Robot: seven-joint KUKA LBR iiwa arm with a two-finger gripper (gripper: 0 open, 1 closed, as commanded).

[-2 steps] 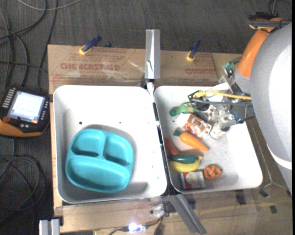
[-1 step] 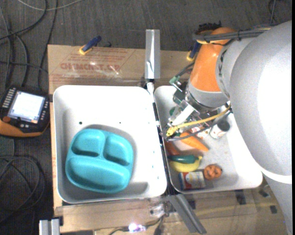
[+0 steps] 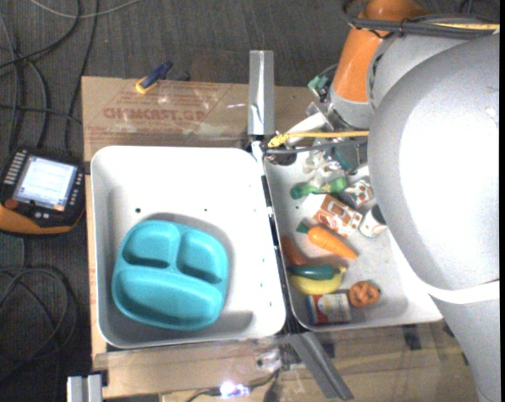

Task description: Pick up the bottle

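- bottle [image 3: 329, 308] lies on its side at near edge of right bin [image 3: 401, 301], just beside the banana [image 3: 316, 281]
- carrot [image 3: 332, 240] and small carton [image 3: 337, 215] sit farther in
- pincer [image 3: 340, 151] is at the bin's far end — well apart from bottle; can't tell its opening
- step: approach, nothing grasped — next move calls for travel toward near edge, then descent
- left bin [image 3: 105, 182] holds a blue tray [image 3: 170, 273]

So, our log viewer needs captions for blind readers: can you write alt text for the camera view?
A grey arm reaches from the right over the right bin, which holds toy food including a carrot and banana. The left bin holds a blue tray.
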